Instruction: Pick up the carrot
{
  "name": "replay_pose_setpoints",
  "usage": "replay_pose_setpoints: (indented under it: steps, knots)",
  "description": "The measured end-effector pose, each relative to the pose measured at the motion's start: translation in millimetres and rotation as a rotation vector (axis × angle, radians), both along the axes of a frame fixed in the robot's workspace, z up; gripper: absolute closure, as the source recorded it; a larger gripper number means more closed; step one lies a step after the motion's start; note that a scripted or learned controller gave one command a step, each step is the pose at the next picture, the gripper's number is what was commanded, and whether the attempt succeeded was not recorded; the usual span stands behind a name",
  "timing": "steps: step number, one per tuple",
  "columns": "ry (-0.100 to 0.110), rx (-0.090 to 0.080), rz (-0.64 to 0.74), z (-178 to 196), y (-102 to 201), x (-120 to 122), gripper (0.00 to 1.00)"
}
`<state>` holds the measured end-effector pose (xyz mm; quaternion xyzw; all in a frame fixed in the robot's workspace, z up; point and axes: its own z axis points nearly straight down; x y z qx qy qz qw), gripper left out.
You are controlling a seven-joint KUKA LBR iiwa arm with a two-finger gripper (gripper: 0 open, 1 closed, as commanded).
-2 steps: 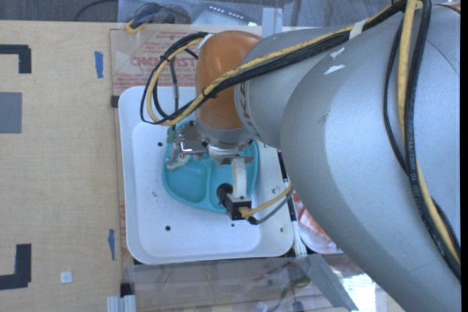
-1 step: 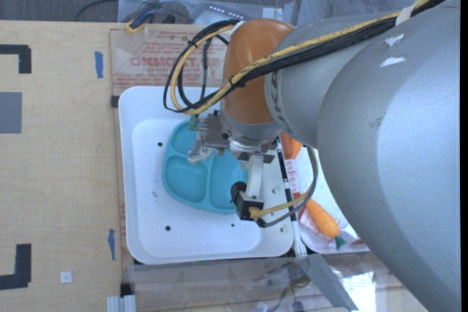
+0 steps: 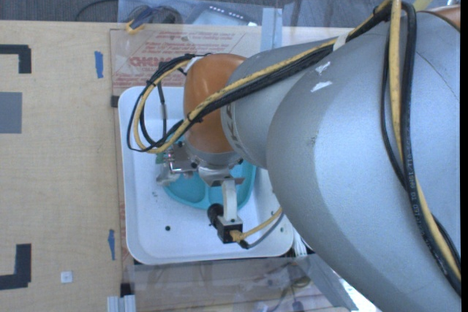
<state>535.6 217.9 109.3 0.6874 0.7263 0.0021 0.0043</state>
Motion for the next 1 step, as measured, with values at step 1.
replay_pose_setpoints:
  steps: [1]
  knots:
    - [0.011,0.001,0.208,52.8,2.3,30.6,0.0]
